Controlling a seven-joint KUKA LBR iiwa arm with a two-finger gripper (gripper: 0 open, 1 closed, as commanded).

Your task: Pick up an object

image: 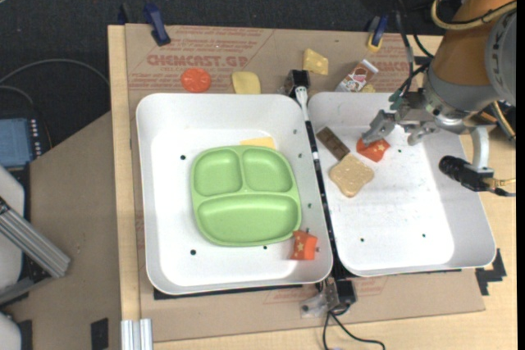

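At the near edge of the bench, a black cable [340,315] hangs from the seam between the two bins. The bins sit on a brown cardboard sheet [131,176].

The left bin [156,176] holds a green divided plate [244,195] with three compartments: two small ones on the far side and one wide one on the near side. A small orange-red block [303,245] lies just beside the plate's near right corner, close to the bin wall. A pale yellow piece [259,143] shows at the plate's far edge, partly hidden behind it.

The right bin [426,217] holds three items grouped in its far left part. A tan toast-shaped piece [351,175] lies nearest. A dark brown bar [332,143] lies just beyond it, tilted. A small red object [373,148] lies to the right of the bar and touches or nearly touches the toast piece.

The gripper [395,125] sits directly above and just beyond the red object. Its fingers appear spread apart, with one grey finger [379,127] reaching down to the red object's far edge. The red object is not between the fingers; it rests on the bin floor.

Beyond the bins, on the cardboard, lie an orange-red round item [196,79], a yellow rounded piece [245,82], a yellow wedge [315,61] and a small white-and-red carton [356,78]; the carton's print is too small to read. Red lettering on the cardboard reads "CHEMCAST GP" [197,59]. Blue clamps [156,23] grip the far edge.
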